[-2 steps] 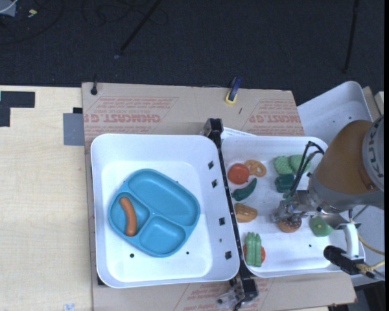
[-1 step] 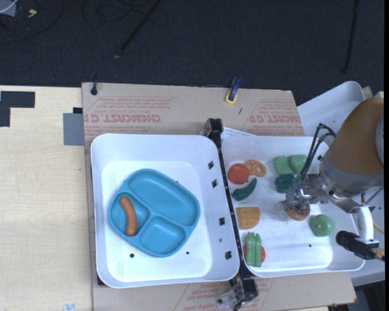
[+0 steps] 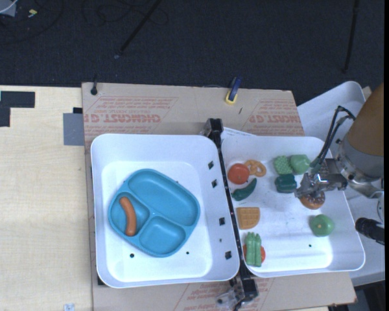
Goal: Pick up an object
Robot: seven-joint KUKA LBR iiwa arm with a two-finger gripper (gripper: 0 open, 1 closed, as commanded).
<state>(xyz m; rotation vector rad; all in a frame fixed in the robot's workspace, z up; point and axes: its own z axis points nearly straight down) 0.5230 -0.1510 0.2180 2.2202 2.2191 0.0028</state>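
My gripper (image 3: 310, 190) hangs low over the right bin (image 3: 292, 258), directly above a small orange-brown toy (image 3: 312, 201). Whether it touches that toy I cannot make out. Just left of it lie a dark green piece (image 3: 286, 183) and two lighter green pieces (image 3: 292, 164). A green apple-like toy (image 3: 321, 225) sits below and to the right. Further left are a red tomato (image 3: 238, 172), a pretzel (image 3: 256, 168), a dark green pepper (image 3: 245, 190), an orange slice of bread (image 3: 248, 217) and a green and red vegetable (image 3: 253, 249).
The left bin (image 3: 107, 167) holds a blue divided plate (image 3: 155, 211) with an orange sausage (image 3: 128, 215) in its left compartment. A black divider (image 3: 223, 199) separates the two bins. The arm enters from the right above the bin's rim.
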